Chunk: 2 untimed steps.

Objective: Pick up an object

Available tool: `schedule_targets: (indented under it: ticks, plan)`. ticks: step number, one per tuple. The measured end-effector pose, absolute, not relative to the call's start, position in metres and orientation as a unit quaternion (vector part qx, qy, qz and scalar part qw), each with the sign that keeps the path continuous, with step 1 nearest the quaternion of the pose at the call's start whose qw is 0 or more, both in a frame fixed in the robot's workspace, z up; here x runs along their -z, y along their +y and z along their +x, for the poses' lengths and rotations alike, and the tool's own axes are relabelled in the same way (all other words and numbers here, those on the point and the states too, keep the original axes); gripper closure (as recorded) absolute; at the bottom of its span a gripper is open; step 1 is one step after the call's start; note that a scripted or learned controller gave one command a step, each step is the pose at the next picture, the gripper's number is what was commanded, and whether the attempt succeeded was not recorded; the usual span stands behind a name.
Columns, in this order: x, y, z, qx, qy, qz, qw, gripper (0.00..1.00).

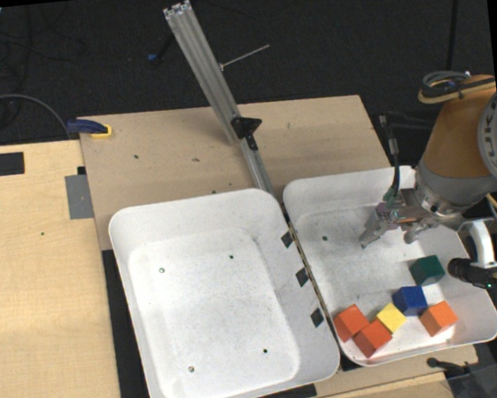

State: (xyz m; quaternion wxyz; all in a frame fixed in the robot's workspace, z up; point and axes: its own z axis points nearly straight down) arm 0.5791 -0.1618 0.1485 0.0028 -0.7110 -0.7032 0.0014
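Arm [465, 147] comes in from the right, grey body with the orange band, wrist hanging over the upper half of the right bin [337, 194]. Gripper [391, 230] points down and left at the bin floor, fingers [370, 236] spread apart, nothing between them; tips look close to the white surface, but I can't tell whether they touch it. All the blocks sit in the near right part of that same bin, well apart from the gripper. Green cube [427, 268] is the closest one, just below and right of the wrist. Blue cube [410, 298] sits beside it on the near side, with a small white block [432, 292] tucked against its right. Yellow cube [390, 317] touches the blue one's near-left corner. Two orange-red cubes on the left of the cluster: one [350, 319] near the bin's left wall, another [372, 337] just in front of it by the near rim, touching the yellow. Another orange cube [438, 317] sits at the right end, near the front rim. Left bin [136, 229] sits side by side with the right one on the desk [172, 153]. A slanted aluminium rail [207, 73] runs from the back down to the gap between the bins. Blue-yellow clamp [89, 127] at the desk's far left corner.
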Motion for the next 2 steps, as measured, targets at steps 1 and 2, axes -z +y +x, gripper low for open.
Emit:
schedule_targets:
  ticks: [1,2]
  plan:
    - [-0.1581,-0.1624,0.5791,-0.0011,-0.704,-0.711,0.003,1.00]
    - [-0.1576,-0.1625,0.5789,-0.0016,-0.704,-0.710,0.003,0.00]
